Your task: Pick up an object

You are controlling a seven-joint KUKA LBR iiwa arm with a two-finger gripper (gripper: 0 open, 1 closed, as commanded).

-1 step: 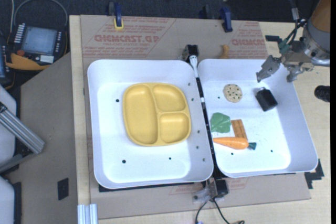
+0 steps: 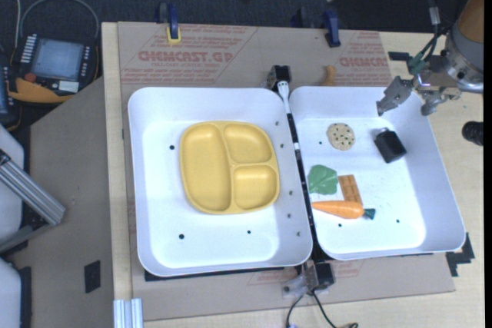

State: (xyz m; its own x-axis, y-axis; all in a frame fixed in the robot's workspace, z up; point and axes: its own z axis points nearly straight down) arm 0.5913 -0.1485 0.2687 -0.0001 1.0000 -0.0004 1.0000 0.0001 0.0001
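Observation:
The right bin (image 2: 430, 211) holds a round speckled cookie (image 2: 340, 136), a small black block (image 2: 390, 145), a green leaf-shaped piece (image 2: 323, 180), a tan-orange rectangular piece (image 2: 350, 187) and an orange carrot (image 2: 340, 209) with a dark green tip. My gripper (image 2: 410, 97) hangs above the bin's far right corner, up and right of the black block. Its fingers (image 2: 390, 98) are spread, and nothing is between them.
The left bin (image 2: 154, 226) contains a yellow tray (image 2: 229, 165) with three compartments. Blue clamps (image 2: 173, 21) hold the cardboard sheet at the far edge. A handheld pendant (image 2: 55, 61) lies off the bench at the left.

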